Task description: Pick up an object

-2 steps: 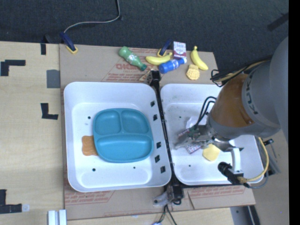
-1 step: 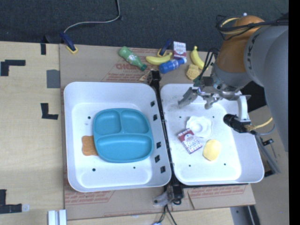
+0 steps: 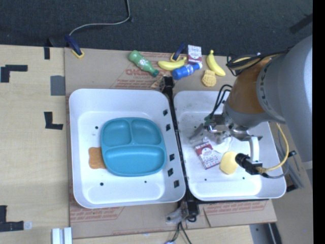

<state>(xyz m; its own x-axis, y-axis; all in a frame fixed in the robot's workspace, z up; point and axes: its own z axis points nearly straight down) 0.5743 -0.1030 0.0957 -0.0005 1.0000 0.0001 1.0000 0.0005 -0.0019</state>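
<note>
The end effector hovers low in the right bin, beside a red packet; its grip cannot be told.

My arm comes in from the right side of the view, grey and thick, with the orange band just above my wrist. The wrist bends downward, so my gripper points down and a little to the left. My metal fingers are small and partly hidden under the wrist, and I see nothing between them. A yellow cable goes from my wrist in a loop on the right side, and black cables hang beside the orange band.
</note>
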